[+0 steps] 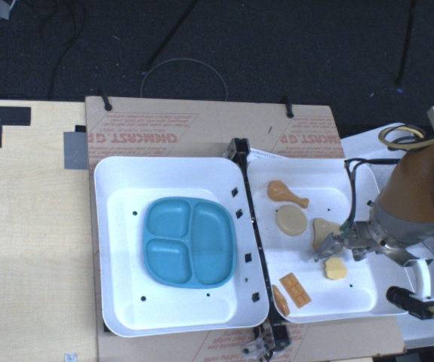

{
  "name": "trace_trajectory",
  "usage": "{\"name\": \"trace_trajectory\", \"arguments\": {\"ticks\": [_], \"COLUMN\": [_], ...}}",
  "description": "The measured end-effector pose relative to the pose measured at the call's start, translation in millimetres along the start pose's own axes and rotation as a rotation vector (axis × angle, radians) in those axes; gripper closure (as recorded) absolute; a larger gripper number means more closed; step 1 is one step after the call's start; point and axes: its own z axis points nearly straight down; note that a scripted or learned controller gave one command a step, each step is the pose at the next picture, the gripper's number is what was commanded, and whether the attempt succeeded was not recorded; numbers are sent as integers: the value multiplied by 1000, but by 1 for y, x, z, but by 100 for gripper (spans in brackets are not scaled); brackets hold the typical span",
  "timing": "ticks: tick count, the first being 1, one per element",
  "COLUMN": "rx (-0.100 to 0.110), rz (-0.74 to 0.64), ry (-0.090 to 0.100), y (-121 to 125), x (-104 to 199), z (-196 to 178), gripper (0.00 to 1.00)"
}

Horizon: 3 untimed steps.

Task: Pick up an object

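My gripper (336, 246) is low in the right bin (360, 302), reaching in from the right. It sits just over a beige wedge-shaped piece (322, 228) and right above a small yellow block (336, 269). A tan drumstick (286, 194) lies toward the bin's far side, with a round beige disc (291, 220) just in front of it. An orange ridged cracker (294, 289) and a thin orange stick (280, 300) lie near the front left corner. I see nothing lifted off the bin floor.
The left bin (118, 194) holds a blue divided plate (188, 241). A black divider rail (250, 232) runs between the bins. The grey arm with its orange band (413, 194) hangs over the right bin's right edge, with cables behind it.
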Motion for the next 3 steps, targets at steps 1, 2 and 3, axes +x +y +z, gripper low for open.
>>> {"name": "trace_trajectory", "arguments": {"ticks": [1,2,3], "rx": [-1,-7,-5], "rz": [5,-2,-2], "ry": [0,-2,-2], "y": [0,-5,-13], "x": [-1,4,5], "z": [-12,-57,-103], "gripper": [100,100,100]}}
